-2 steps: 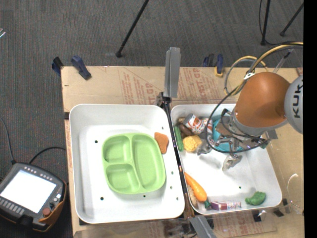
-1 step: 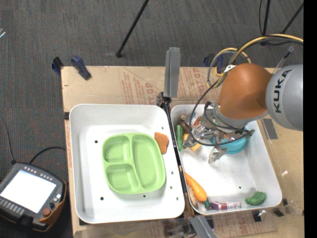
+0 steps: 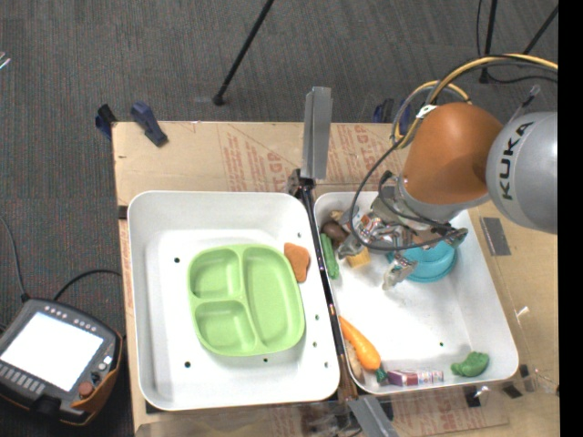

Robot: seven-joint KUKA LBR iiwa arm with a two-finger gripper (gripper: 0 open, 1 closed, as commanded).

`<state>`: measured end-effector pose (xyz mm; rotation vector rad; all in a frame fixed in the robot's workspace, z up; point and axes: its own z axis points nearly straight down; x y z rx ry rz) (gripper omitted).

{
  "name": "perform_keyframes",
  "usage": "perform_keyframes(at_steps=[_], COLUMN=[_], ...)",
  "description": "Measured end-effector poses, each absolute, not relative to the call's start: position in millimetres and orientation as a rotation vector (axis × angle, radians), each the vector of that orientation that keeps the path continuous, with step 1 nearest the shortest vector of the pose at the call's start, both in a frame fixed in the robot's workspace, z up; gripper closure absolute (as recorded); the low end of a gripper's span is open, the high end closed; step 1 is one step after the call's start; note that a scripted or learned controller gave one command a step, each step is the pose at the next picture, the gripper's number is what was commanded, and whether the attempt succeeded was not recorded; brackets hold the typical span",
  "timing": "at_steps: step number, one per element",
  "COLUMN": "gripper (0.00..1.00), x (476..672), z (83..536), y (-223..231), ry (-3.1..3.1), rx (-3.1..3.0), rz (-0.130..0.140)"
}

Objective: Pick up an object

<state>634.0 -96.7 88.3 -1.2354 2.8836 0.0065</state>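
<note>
The gripper (image 3: pixel 393 244) sits low in the right bin (image 3: pixel 496 330), over a cluster of a yellow block (image 3: pixel 357 258), a brown piece (image 3: pixel 334 230) and a blue cup (image 3: pixel 431 260); whether it has hold of anything I cannot tell. For a clean pick it should settle squarely on one item of that cluster, not straddle two. The plywood worktop (image 3: pixel 209 157) behind the right bin is bare, with dark carpet (image 3: pixel 137 35) beyond.
</note>
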Motion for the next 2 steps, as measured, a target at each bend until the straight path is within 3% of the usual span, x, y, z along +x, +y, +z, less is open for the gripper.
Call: perform_keyframes(at_steps=[1,2], gripper=[1.00,1.00], x=[635.3,647.0], z=[99.4,193.3], y=[-96.5,-14.3], ry=[2.882,2.956], rx=[-1.225,-1.025], rz=[0.008,0.000])
